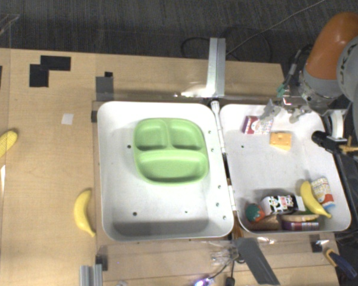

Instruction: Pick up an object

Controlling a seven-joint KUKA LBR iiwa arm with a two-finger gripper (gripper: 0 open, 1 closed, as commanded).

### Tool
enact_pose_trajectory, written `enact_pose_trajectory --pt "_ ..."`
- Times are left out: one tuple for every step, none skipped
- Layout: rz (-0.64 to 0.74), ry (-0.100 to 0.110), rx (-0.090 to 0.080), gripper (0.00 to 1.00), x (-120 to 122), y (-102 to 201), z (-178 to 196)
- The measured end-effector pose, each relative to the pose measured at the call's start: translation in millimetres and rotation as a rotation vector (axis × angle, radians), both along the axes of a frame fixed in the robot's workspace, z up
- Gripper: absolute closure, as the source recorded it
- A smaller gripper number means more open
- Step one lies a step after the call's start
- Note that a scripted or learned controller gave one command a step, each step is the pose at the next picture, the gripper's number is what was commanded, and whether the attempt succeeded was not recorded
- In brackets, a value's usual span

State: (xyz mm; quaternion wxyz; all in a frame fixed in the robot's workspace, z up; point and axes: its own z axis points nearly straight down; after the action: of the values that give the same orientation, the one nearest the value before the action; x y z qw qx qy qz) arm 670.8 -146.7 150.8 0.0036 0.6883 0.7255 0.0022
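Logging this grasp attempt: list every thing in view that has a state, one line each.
Two-finger gripper: above the right bin's far end, holding nothing visible.
Green divided plastic tray: flat in the left white bin.
Orange cracker square: lying loose, untouched.
Small red-and-white packet: lying by the gripper.
Yellow banana: resting in the right white bin, near corner.
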Motion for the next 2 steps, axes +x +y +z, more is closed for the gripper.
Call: enact_pose_trajectory --pt "0.078 -0.011 -0.002 0.00 -15 0 -57" --pt "0.248 -0.009 -0.001 0.00 -32 -55 -57"
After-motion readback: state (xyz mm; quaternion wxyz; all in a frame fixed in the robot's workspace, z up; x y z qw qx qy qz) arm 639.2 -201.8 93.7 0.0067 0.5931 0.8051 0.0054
